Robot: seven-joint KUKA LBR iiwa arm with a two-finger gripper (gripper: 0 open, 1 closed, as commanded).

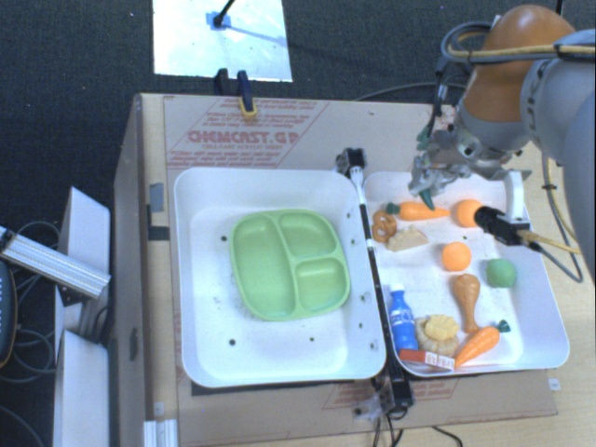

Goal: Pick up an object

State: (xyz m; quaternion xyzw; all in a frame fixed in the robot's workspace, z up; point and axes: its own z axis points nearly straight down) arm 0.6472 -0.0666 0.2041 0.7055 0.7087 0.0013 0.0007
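My gripper (426, 190) hangs over the back left of the right bin (545, 329), just above the green-tipped end of an orange carrot (426, 212). Nothing shows as held. Close by lie a brown pretzel (384, 223), a beige piece (407, 240) and an orange ball (465, 211). Further forward are a second orange ball (456, 256), a green ball (501, 272), a drumstick (466, 296), a blue bottle (401, 317), a corn cob (438, 329) and another carrot (480, 343).
The left bin (209, 343) holds a green divided plate (289, 264). A ridge (365, 250) separates the two bins. The arm (521, 73) reaches in from the upper right, above the right bin's back edge.
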